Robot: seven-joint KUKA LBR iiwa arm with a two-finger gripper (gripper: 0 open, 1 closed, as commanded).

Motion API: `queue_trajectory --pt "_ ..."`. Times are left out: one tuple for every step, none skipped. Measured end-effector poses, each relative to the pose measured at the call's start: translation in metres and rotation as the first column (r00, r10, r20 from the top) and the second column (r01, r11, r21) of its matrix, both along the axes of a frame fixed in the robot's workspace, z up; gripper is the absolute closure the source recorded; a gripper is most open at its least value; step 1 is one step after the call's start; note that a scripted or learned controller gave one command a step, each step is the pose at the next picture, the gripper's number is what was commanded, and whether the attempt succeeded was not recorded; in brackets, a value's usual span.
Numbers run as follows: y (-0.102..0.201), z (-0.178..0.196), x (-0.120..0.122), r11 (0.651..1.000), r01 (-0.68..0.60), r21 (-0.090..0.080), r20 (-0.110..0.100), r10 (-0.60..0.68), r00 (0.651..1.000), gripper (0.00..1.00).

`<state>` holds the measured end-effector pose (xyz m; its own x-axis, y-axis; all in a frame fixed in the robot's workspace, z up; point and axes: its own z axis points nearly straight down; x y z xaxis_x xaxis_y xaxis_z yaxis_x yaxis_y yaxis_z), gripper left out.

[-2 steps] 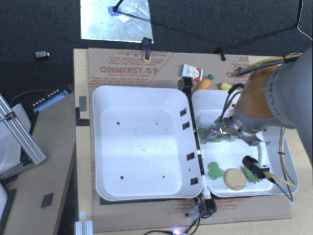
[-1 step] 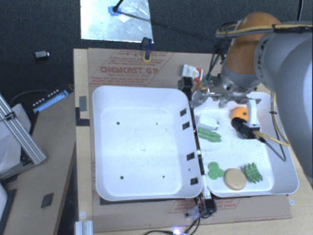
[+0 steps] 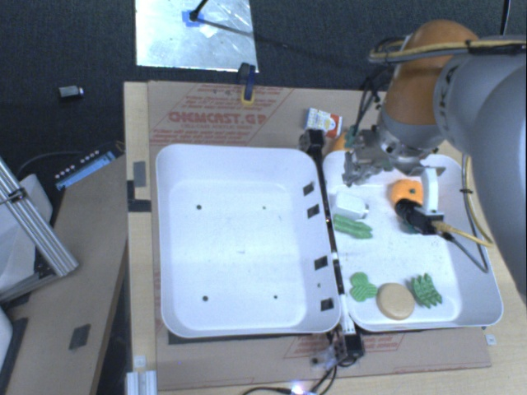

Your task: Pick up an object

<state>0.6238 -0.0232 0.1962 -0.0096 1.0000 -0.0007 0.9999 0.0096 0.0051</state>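
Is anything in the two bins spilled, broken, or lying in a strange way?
Nothing looks spilled or broken. All the loose items lie in the right bin: a white block, green pieces, a tan disc and an orange tool. The gripper hangs over that bin's far corner.

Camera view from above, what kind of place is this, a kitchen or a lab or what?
Most likely a robotics lab test bench: a grey and orange robot arm reaches over two white bins set on cardboard, the right one holding small toy-like items such as a green leafy piece.
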Motion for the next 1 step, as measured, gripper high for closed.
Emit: queue_trajectory --pt "0.0509 0.0852 -0.0127 1.000 0.000 0.004 0.005 0.000 1.000 1.00"
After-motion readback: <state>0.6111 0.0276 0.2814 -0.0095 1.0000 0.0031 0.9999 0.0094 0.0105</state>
